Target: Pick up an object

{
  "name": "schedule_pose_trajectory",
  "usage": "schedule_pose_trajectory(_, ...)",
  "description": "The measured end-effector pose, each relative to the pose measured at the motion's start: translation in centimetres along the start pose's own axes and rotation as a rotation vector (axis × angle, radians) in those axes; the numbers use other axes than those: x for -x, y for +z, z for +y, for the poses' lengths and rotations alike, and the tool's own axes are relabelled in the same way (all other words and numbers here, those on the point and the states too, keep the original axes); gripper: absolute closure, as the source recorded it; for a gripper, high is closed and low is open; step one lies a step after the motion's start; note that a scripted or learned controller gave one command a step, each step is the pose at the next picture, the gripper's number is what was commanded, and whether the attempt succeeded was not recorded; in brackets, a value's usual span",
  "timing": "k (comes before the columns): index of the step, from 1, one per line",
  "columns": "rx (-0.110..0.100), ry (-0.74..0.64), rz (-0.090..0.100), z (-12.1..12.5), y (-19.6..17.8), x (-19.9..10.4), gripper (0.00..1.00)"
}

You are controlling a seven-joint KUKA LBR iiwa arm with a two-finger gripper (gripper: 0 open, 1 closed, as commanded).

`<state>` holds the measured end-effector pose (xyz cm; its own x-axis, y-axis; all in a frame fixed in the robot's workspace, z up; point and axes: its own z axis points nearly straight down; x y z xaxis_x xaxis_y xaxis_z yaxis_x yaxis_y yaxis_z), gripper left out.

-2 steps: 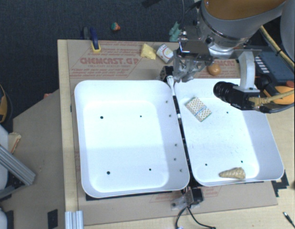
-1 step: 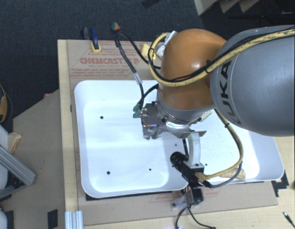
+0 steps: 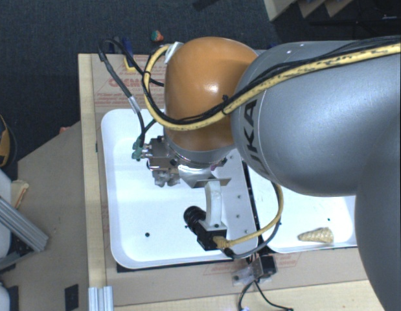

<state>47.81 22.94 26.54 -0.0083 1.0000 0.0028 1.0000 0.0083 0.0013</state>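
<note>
**Arm low over the left bin, nothing yet seen lifted**

The grey KUKA arm with its orange band [image 3: 200, 89] hung over the shallow white left bin [image 3: 122, 193], and its bulk hid the two-finger gripper [image 3: 162, 172], so whether that was wide, narrow or holding anything could not be told. A pale, ridged, shell-like object [image 3: 317, 236] lay in the right bin [image 3: 346, 206], well apart from the gripper. The pick looked undone, with grasp and lift remaining. Part of the maker's dark lettering showed on the arm; the bench's red print was too blurred to read.
</note>
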Motion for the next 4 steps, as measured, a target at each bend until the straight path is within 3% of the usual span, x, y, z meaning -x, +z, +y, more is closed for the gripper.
schedule_pose_trajectory(1,0.018,0.007,0.006,2.4,-19.7,1.1,1.00)
schedule_pose_trajectory(2,-0.013,0.009,-0.007,-0.1,-8.8,0.5,1.00)
schedule_pose_trajectory(3,0.018,0.006,0.007,0.2,-28.0,0.5,1.00)
schedule_pose_trajectory(4,-0.017,0.010,-0.010,0.0,-13.0,0.5,1.00)
